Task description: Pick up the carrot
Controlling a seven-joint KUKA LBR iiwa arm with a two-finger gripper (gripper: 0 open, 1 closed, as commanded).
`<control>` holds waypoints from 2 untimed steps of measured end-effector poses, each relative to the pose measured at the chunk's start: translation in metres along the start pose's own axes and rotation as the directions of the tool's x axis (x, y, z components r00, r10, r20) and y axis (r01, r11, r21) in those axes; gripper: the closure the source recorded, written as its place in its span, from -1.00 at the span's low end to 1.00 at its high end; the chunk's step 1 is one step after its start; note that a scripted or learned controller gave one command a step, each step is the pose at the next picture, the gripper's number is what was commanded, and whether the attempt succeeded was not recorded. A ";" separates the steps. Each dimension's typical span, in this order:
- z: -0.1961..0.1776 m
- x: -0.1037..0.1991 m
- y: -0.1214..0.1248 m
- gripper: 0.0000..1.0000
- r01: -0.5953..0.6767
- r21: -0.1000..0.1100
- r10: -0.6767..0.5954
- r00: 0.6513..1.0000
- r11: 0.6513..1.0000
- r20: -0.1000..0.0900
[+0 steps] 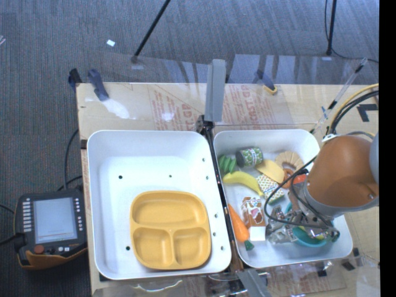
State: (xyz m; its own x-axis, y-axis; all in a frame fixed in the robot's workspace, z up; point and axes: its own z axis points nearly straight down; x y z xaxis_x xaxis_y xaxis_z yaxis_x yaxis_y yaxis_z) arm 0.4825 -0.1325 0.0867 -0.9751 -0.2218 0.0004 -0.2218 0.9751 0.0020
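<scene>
**Two bins, carrot at rest in the right one**

Far left, off the tabletop: a dark handheld control pendant (52, 228) with a pale screen.

Left shallow white plastic bin (111, 166): holds one yellow three-compartment plastic tray (171, 229), lying flat toward the bin's near right corner.

Right shallow white plastic bin (309, 138): along its left wall lies the orange toy carrot with a green stub (239, 226), slanted, green end nearest the camera, just beside a small printed card (252, 210). Behind these lie a yellow toy banana (244, 180), a green toy vegetable (227, 164) and a dark green can (250, 156).

Right side: the grey arm's orange band (341, 175) hangs over the same bin. The hand (296, 228) sits low among cables over a teal object (307, 238), well apart from the carrot. Whether it is wide or narrow cannot be told.
</scene>
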 end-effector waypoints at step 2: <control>-0.103 -0.021 0.072 -1.00 0.157 0.000 -0.157 0.988 0.988 0.001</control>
State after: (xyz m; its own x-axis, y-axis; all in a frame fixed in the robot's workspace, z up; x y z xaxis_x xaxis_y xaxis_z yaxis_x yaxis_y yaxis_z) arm 0.4874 -0.0580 0.1894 -0.9281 -0.3723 -0.0014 -0.3723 0.9281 0.0018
